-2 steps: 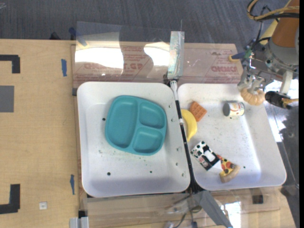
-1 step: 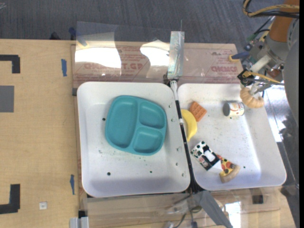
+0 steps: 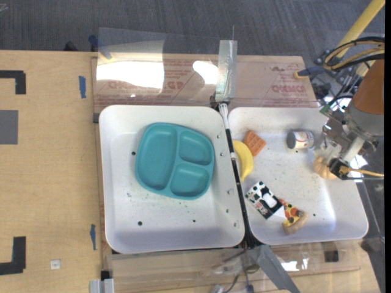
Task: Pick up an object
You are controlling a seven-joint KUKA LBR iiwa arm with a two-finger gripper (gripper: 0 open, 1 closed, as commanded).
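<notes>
- The left bin (image 3: 116,182) carries just the teal divided plate (image 3: 174,161), centred, out of my way.
- The right bin (image 3: 351,221) holds the candidates: banana (image 3: 244,157) against its left wall, black-and-white toy (image 3: 263,199) and pizza slice (image 3: 294,218) toward the near edge.
- My claw (image 3: 339,157) hangs over the right edge beside a tan piece (image 3: 324,167); I cannot tell its state.

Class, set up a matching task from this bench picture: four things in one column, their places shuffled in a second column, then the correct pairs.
Things
1. teal divided plate
2. yellow banana
3. pizza slice toy
4. small can

Places
A. right bin, near its front edge
B. right bin, against the divider
C. left bin
D. right bin, towards the back

Pairs: 1-C, 2-B, 3-A, 4-D
</notes>
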